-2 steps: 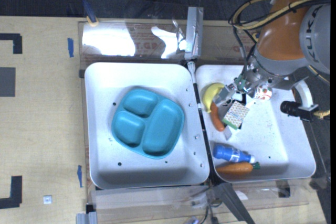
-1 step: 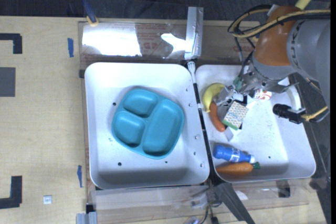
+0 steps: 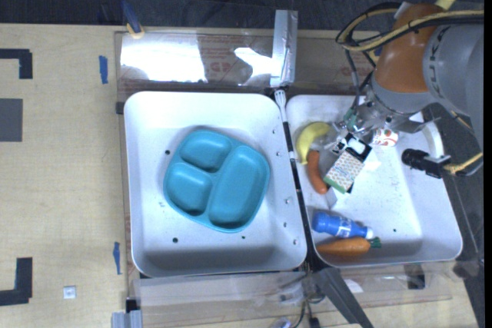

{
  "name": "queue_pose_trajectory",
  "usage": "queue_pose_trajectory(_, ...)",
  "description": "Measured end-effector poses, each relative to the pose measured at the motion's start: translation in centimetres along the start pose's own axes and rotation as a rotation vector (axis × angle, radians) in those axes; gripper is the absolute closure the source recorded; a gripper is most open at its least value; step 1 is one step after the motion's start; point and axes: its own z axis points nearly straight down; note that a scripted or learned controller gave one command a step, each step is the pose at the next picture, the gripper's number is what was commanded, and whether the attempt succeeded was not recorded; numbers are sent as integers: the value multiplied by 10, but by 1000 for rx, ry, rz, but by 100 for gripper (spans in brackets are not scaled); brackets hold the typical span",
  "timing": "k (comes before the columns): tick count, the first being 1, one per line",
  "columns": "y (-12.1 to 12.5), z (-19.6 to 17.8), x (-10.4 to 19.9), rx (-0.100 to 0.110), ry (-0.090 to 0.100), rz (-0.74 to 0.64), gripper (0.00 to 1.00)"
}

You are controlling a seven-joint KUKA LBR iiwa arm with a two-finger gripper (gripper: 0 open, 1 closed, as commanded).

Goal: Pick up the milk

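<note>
The milk (image 3: 344, 169) is a small white carton with a speckled green face. It lies tilted in the right bin (image 3: 430, 234), between an orange sausage-shaped piece (image 3: 316, 173) and the bin's middle. My gripper (image 3: 356, 133) hangs right over the carton's upper end, touching or almost touching it. The grey arm with its orange band (image 3: 403, 61) reaches in from the upper right and hides the gripper's tips.
A yellow fruit (image 3: 310, 138) lies left of the gripper. A small white and red item (image 3: 387, 138) sits to its right. A blue bottle (image 3: 338, 225) and a carrot (image 3: 346, 246) lie along the front wall. The left bin (image 3: 146, 242) holds a blue divided plate (image 3: 217, 179).
</note>
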Motion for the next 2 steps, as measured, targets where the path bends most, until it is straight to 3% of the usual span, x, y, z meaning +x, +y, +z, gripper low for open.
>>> queue_pose_trajectory(1,17,-110,50,9,2,183,100)
queue_pose_trajectory(2,18,-120,51,5,-1,180,100)
